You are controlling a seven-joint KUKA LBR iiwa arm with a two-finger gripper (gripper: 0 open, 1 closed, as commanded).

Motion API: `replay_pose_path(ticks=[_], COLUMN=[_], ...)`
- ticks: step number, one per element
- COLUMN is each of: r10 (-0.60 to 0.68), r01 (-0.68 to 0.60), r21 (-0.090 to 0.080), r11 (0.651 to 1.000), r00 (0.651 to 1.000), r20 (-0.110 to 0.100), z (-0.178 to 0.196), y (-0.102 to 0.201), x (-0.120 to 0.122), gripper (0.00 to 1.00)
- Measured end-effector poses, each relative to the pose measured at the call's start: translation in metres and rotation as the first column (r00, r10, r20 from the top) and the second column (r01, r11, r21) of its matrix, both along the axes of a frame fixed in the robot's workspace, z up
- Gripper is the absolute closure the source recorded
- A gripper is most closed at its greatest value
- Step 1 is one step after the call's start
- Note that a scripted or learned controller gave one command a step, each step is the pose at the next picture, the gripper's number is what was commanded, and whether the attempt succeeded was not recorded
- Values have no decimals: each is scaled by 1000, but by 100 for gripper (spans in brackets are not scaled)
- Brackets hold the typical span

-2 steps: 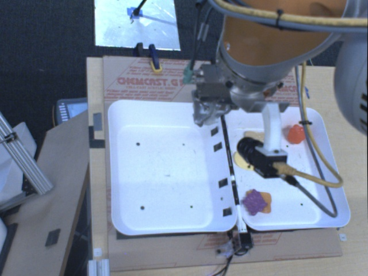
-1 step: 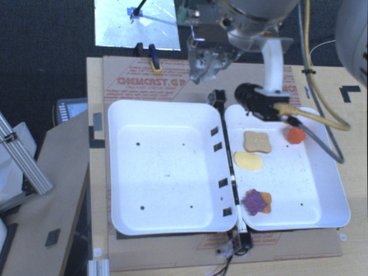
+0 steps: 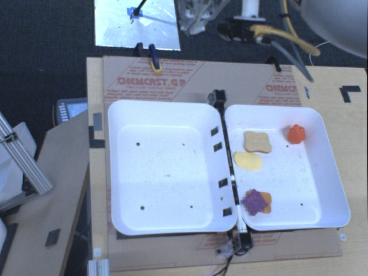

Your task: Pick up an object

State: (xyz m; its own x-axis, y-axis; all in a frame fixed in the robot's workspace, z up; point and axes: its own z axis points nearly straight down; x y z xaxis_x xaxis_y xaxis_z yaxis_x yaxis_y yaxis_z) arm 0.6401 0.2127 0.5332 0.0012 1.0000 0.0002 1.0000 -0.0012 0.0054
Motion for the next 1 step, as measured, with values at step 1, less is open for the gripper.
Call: replay_pose_path(ticks=[1], r10=[6], r01=[-6], r21=[-5], r11=[1000], r00=[1000], r20=[-21], z=[-193], y=[22], x=[-34], gripper=[100])
